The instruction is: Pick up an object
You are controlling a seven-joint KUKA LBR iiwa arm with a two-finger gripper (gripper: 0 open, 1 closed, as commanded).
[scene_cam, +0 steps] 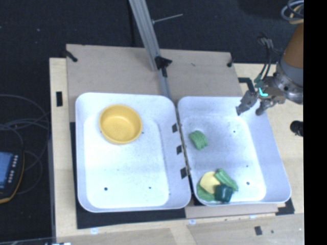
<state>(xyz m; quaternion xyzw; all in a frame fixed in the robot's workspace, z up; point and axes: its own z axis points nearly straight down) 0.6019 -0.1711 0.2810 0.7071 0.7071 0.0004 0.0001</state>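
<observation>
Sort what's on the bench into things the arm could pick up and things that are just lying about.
For the job:
gripper, open, above the right bin
green piece
yellow-and-green pile
yellow bowl in the left bin

Lying about:
metal rail
handheld screen
cables

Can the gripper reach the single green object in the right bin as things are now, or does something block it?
Probably yes. The green object lies alone on the floor of the right bin, apart from the pile in the near corner. The gripper hangs open over the bin's far right corner, with nothing between them.
</observation>
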